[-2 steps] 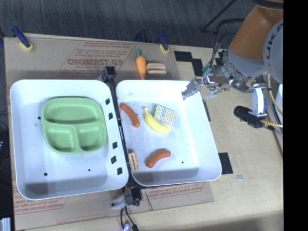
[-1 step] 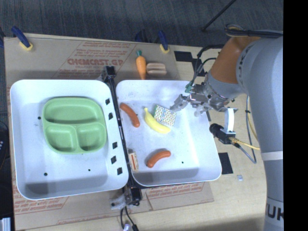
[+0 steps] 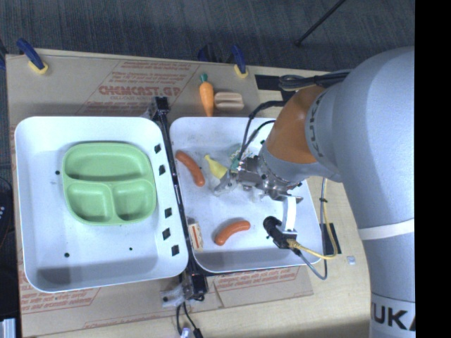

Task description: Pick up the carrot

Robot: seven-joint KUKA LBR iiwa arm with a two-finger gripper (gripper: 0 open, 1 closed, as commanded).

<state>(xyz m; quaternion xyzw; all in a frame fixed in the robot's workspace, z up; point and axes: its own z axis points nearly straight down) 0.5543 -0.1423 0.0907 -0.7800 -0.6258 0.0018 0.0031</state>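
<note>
The gripper [image 3: 231, 178] is hanging low inside the right bin [image 3: 211, 255], near its middle, and I cannot tell from here how it is set; the metal of the wrist is crowding it. The arm [image 3: 352, 125] is reaching in from the right, its orange band [image 3: 292, 136] sitting over the bin's far right part, with a cable looping down toward the bin's near right corner.

The carrot [image 3: 206, 96] is lying outside both bins, on the cardboard at the bench's far edge, just beyond the right bin's far left corner. It is lying with its green top pointing away from the bins. Just beside it on the right is sitting a small tan-and-pink block [image 3: 228, 101], and a blue clamp [image 3: 239, 60] is gripping the far edge close by.

Inside the right bin, a yellow piece [image 3: 215, 165] is resting right by the gripper. A sausage [image 3: 190, 168] is lying slantwise near the bin's left wall, and a second sausage [image 3: 231, 232] is lying toward the near edge. A small packet [image 3: 194, 234] is sitting against the near left corner.

The left bin [image 3: 42, 259] is carrying a green tray [image 3: 109, 182] with three compartments, placed near its middle.
</note>
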